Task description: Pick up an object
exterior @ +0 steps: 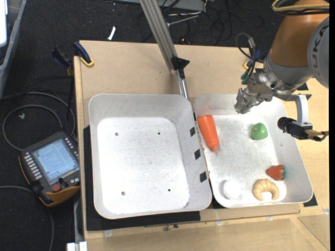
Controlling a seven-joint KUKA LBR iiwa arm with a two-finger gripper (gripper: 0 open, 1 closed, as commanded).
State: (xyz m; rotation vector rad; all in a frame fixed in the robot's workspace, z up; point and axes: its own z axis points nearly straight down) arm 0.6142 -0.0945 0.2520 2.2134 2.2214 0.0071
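Five things in right bin [293, 163]: carrot [209, 131] at left edge | pincer [243, 104] above far edge, grip state unclear.

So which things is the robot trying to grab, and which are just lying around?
For the job: gripper; carrot, green apple, strawberry, croissant, white round thing, all in the right bin.

Lying about: left bin, control pendant, floor cables.

carrot [209, 132]: orange
apple [258, 132]: green
strawberry [276, 172]: red, green top
croissant [266, 189]: tan
round piece [232, 189]: white
bins [104, 109]: white, finely speckled
arm [296, 41]: orange band, grey links
bench [131, 67]: pale tan
pendant [49, 166]: grey, orange edge
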